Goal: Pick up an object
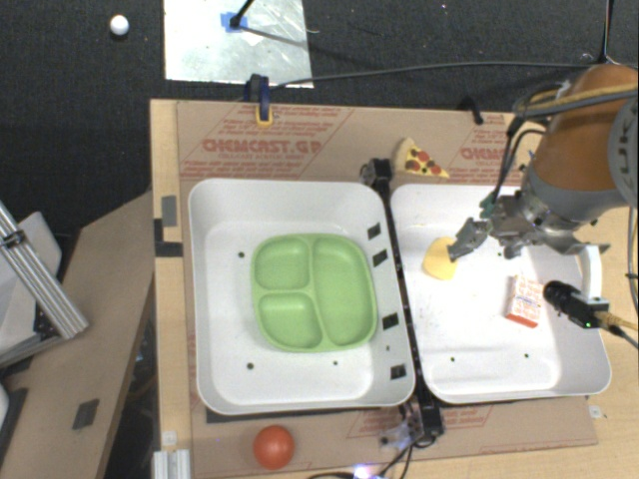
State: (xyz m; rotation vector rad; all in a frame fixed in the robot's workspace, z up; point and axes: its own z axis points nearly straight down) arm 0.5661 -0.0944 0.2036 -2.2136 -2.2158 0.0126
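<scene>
Two shallow white plastic bins sit side by side on a tan cardboard-covered surface (300,133) printed with red lettering. The left bin (215,297) holds a pale green plastic tray with three compartments (314,291), lying flat near the bin's middle. The right bin (479,367) holds two small things: a yellow rounded lump (438,260) (its exact shape is hard to make out) in the upper left part of the bin floor, and a small red-and-white box (524,299) lying flat further toward the right wall, well apart from the lump.

The grey arm with its orange band (579,143) reaches in from the right, over the right bin. Its gripper (465,239) points down and to the left, with its dark tip just beside the yellow lump's upper right edge, seemingly touching it. Whether the gripper is released or clenched cannot be told from this slanted angle, and nothing is plainly seen grasped in it.

Outside the bins, a toy pizza slice, yellow with red spots (420,160), rests on the surface just above the right bin's top left corner. A round orange-red ball (273,446) lies below the left bin's front wall. A crinkled silvery sheet (237,28) lies on the dark backdrop at the top, and a small white ball (120,25) sits to its left.
</scene>
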